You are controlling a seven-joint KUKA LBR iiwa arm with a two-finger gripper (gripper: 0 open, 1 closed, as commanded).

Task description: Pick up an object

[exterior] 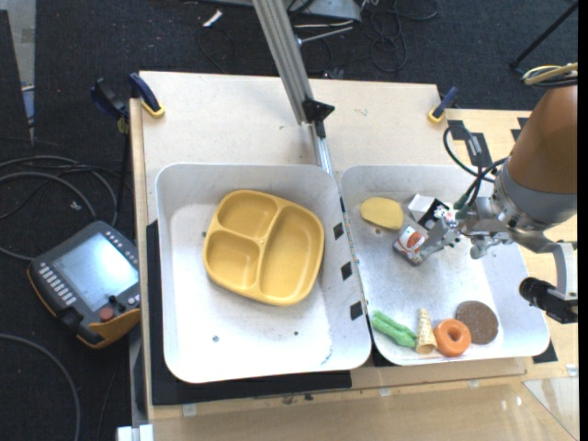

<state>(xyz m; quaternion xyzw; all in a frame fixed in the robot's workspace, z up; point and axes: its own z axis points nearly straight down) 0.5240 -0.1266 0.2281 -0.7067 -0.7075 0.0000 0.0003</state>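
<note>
My gripper (pixel 427 235) hangs low over the middle of the right bin (pixel 514 338), reaching in from the right. Its tip is at a small grey and red object (pixel 410 243), which touches it or lies right under it; I cannot make out which. A flat yellow oval piece (pixel 381 212) lies just left of the gripper. Along the bin's front edge lie a green pea pod (pixel 393 329), a cream cone (pixel 424 331), an orange donut (pixel 452 336) and a brown round cookie (pixel 477 321).
The left bin (pixel 184 320) holds a yellow divided plate (pixel 265 246). A slanted metal pole (pixel 287 49) runs from the back down to the seam between the bins. A teach pendant (pixel 87 283) lies on the floor to the left.
</note>
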